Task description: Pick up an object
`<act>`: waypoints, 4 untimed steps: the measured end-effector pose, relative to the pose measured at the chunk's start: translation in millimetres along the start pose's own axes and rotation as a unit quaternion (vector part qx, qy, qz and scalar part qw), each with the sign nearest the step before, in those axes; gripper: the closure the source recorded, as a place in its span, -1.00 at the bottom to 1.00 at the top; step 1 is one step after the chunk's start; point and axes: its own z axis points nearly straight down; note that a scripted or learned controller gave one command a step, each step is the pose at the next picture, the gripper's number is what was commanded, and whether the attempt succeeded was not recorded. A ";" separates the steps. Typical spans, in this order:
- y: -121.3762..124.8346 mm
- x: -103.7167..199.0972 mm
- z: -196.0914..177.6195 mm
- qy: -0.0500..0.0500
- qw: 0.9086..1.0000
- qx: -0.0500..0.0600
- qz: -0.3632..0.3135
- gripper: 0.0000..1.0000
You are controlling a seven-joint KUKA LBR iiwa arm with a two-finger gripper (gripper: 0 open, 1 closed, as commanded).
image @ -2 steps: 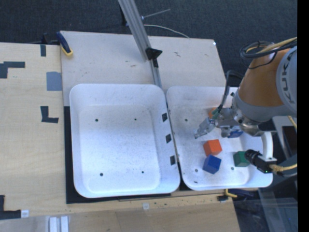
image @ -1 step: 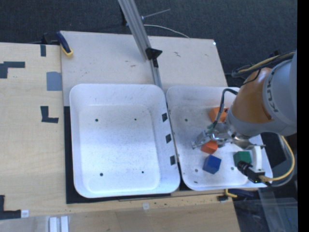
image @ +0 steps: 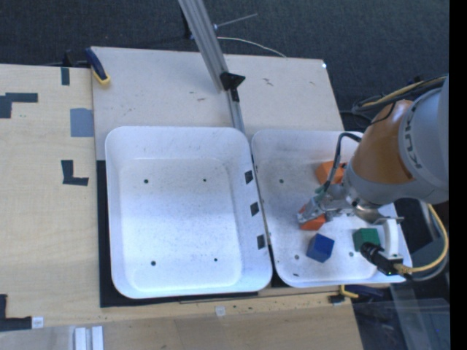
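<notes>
Camera view shows you the tool (image: 312, 214) low in the right bin (image: 288, 159), touching an orange block (image: 314, 224); its opening you cannot tell. Blue cube (image: 319, 248) just below.

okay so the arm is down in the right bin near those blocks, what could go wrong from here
1. The end effector sits low over a small orange-red block, and the arm hides most of it, so a grasp could catch just an edge and slip.
2. The blue cube lies close beside that block; closing or lifting might knock it aside.
3. The green block and another orange piece lie near the wrist, which could sweep them toward the wall of the right bin.
</notes>
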 end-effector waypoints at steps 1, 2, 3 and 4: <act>18.8 -22.3 -21.4 -0.002 1.000 -0.002 0.001 1.00; 18.0 23.6 20.4 -0.004 1.000 -0.006 0.001 1.00; 18.7 0.0 20.0 -0.001 1.000 -0.006 0.000 1.00; 30.5 65.7 -80.0 0.000 1.000 -0.005 -0.003 1.00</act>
